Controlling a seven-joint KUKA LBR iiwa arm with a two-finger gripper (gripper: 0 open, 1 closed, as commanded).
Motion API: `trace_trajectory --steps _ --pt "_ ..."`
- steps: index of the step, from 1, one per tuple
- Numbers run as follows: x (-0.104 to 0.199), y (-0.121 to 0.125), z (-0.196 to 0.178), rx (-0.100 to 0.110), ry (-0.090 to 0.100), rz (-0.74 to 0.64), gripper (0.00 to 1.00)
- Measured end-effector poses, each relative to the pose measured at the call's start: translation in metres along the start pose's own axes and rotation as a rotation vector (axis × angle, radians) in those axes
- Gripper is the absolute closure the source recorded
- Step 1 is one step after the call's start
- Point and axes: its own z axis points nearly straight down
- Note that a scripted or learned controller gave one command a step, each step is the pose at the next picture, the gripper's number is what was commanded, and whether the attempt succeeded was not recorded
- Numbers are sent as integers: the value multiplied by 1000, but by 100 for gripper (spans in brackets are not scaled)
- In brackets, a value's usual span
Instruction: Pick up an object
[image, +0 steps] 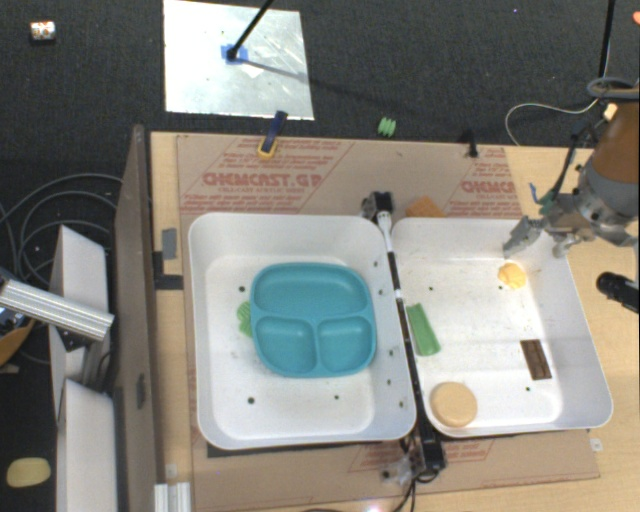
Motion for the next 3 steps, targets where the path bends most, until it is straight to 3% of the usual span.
trace_trajectory --steps 1,2,3 --pt "0 1 3 2 0 -2 0" --pt "0 -26 -4 4 1 0 0" --pt "2 -20 102 8 3 -3 0"
